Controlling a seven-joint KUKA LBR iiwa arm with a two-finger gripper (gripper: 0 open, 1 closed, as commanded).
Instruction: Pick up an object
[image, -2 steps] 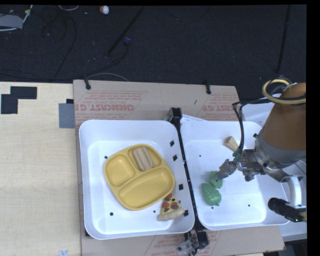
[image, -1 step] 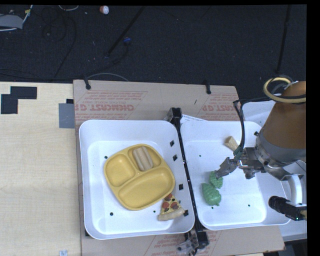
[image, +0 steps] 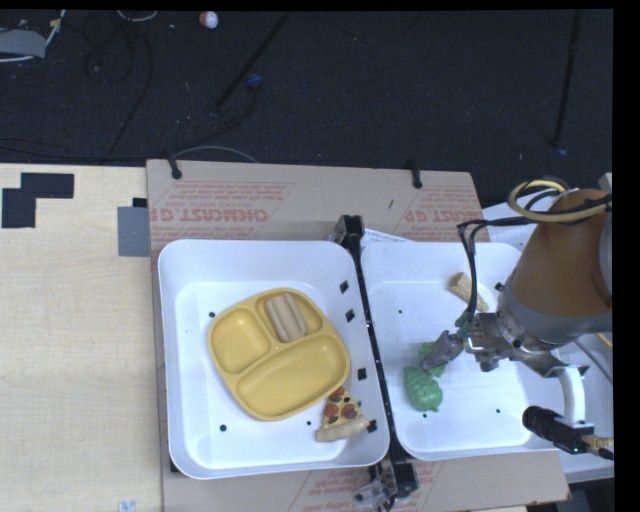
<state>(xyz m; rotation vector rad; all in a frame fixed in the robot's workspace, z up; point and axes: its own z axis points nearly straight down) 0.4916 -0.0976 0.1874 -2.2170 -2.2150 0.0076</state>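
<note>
Over on the left, in the left bin (image: 188, 300): holds a yellow divided plate (image: 275, 375) with a tan bun-like piece (image: 288, 316) in its far right compartment, plus a pizza slice (image: 342, 415) just beside the plate's near right edge. Well apart from the gripper, so unlikely targets from this pose. Further right, past the divider, in the right bin (image: 480, 425): holds a green lumpy object (image: 422, 390) near the bin's left wall, with a smaller green bit (image: 434, 354) just beyond it, right at the tip of the gripper (image: 452, 348). Cannot tell whether set apart or together, nor whether clamped on anything. Could go wrong by closing off-centre and shoving the green object against the wall instead of catching it; looks soft and bumpy, so might squirt out sideways. Could also strike the divider if brought down too far left. Farther back, a pale tan piece (image: 463, 288) lying close to the arm (image: 560, 270); might get swept aside on the lift.
</note>
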